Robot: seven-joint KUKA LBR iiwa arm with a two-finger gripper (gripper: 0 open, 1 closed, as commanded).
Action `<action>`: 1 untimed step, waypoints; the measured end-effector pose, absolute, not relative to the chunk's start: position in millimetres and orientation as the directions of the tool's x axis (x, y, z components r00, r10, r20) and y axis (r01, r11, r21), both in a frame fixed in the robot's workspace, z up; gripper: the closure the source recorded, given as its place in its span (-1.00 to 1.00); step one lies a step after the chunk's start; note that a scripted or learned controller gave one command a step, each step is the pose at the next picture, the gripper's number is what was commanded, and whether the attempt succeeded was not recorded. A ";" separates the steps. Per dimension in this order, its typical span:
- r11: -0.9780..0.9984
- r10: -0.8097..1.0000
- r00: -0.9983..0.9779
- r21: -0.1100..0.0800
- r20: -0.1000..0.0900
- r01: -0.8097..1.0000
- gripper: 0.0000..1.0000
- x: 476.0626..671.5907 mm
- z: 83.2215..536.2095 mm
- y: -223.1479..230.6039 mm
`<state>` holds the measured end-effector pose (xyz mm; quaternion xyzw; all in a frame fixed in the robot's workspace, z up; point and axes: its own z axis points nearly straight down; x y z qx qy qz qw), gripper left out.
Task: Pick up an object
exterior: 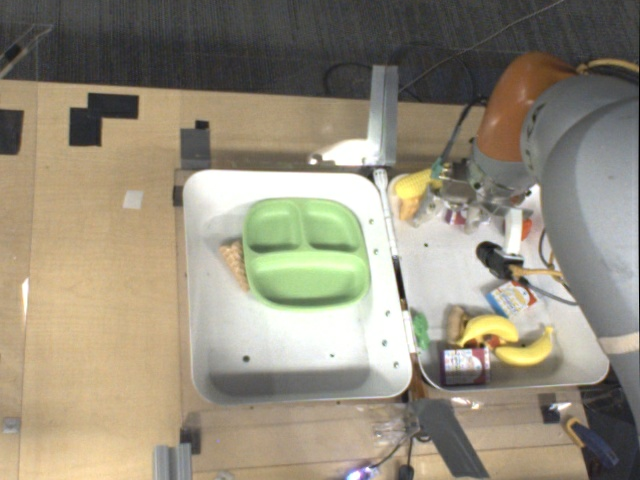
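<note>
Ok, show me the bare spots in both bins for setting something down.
Left bin: the near strip below the green plate is bare. Right bin: a patch mid-floor between the yellow thing and the banana. Crowded: the right bin's near end, with banana, can and packet.

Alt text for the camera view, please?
A grey robot arm holds its gripper over the right bin's far end. Bananas and a dark can lie at that bin's near edge; the left bin holds a green divided plate.

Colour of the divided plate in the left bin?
Light green; divided plate shows best in camera view.
</note>
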<state>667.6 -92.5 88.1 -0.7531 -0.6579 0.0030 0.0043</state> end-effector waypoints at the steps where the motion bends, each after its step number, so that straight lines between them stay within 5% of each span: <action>1: 0.130 0.991 -0.130 0.009 -0.005 0.991 -1.00 603.8 90.7 -180.1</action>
